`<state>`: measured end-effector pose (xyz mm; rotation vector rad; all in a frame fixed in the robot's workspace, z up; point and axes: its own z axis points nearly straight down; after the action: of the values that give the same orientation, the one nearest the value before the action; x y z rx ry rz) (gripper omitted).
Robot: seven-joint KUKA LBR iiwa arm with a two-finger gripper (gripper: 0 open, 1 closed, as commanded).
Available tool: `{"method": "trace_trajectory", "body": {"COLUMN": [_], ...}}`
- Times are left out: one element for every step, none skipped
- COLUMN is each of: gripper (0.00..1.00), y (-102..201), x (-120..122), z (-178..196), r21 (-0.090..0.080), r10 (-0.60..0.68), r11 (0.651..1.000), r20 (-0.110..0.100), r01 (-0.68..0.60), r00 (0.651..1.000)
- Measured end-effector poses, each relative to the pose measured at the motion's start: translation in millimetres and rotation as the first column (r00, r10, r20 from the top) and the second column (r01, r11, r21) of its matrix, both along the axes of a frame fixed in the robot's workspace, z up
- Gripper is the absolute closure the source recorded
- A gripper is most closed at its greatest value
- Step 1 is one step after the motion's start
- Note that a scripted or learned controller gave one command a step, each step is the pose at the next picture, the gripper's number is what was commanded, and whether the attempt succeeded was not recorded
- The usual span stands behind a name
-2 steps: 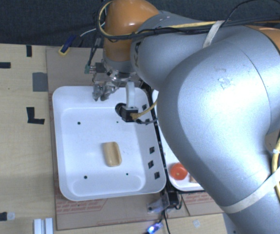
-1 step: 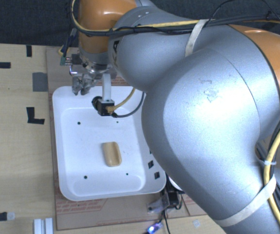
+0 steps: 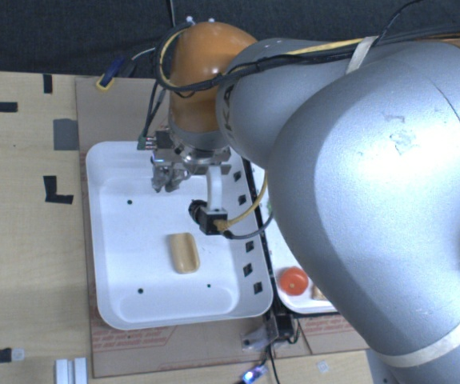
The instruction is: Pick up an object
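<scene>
- Camera view: my gripper (image 3: 166, 184) hangs over the left bin (image 3: 110, 214), toward its far edge; finger state: can't tell.
- Tan block (image 3: 184, 253) lies on that bin's floor, nearer the camera than my gripper, apart from it.
- Right bin (image 3: 287, 301): red ball (image 3: 294, 280).

two white bins (image 3: 106, 238), one tan block (image 3: 184, 253), one red ball (image 3: 294, 280) (partly hidden)

This is a robotics lab. A large grey industrial arm (image 3: 374, 174) with an orange band (image 3: 202, 62) and loose cabling (image 3: 250, 206) reaches over a white bin (image 3: 106, 294) on a cardboard sheet (image 3: 134, 338). Black tape markers (image 3: 54, 190) dot the wooden bench (image 3: 22, 254) toward its left edge.
</scene>
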<state>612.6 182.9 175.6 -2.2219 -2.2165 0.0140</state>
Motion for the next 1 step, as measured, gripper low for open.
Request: {"method": "trace_trajectory", "body": {"gripper": [1.00], "y": [53.8], "x": [58.3], "z": [129.8], "r21": [0.009], "r10": [0.009], "r11": [1.000], "r20": [0.023], "r01": [-0.009], "r00": [1.000]}}
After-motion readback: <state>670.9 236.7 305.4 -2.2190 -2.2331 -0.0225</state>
